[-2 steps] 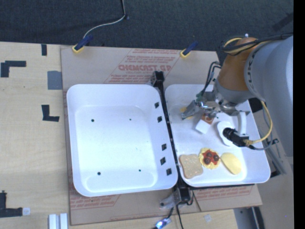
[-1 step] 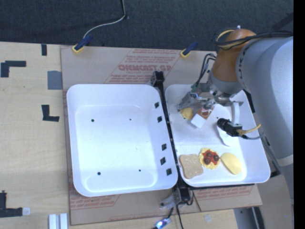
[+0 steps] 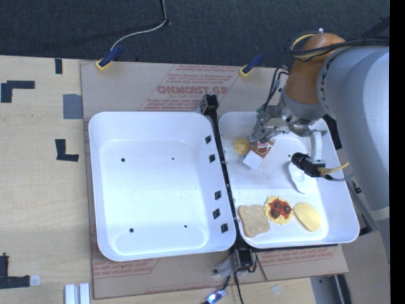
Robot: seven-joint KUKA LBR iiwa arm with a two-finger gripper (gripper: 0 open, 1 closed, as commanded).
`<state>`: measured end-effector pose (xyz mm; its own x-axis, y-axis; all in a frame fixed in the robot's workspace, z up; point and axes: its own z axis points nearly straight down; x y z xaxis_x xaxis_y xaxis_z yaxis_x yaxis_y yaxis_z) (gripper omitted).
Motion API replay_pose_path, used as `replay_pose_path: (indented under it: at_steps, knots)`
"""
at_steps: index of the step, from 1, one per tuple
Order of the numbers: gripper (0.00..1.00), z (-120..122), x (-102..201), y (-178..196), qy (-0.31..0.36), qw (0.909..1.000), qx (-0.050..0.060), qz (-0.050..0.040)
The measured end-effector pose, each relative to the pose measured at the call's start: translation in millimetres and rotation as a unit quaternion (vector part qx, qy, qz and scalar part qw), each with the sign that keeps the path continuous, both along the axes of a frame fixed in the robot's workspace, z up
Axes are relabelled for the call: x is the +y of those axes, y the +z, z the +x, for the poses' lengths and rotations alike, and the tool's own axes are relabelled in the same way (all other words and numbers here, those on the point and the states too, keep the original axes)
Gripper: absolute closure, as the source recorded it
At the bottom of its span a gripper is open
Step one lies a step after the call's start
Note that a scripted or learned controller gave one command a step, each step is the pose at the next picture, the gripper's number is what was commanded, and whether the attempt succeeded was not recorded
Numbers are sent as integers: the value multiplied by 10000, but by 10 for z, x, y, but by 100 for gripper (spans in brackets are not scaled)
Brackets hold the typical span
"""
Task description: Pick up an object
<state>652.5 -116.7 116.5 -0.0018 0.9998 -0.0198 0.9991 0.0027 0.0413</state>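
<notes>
My gripper [image 3: 261, 133] hangs low over the back left part of the right bin [image 3: 338, 198]. Just under its tip lies a small red and white packet [image 3: 263, 149], so close that I cannot tell whether they touch. A round yellow piece [image 3: 241, 147] sits to the packet's left, and a white block [image 3: 252, 161] lies just in front of it. Near the bin's front edge are a slice of toast [image 3: 254, 220], a small tart with red topping [image 3: 279, 209] and a yellow oval piece [image 3: 307, 216].
The left bin [image 3: 101, 170] stands beside the right one, with a black divider strip [image 3: 218, 170] between them. A white curved piece [image 3: 297, 178] lies in the right bin's middle. The arm's grey body [image 3: 361, 113] looms over the right bin's far side.
</notes>
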Motion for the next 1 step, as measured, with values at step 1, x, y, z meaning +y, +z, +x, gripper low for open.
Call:
replay_pose_path:
  at_steps: [1]
  knots:
    - [100,90,-109,-78,1,10000,36,31]
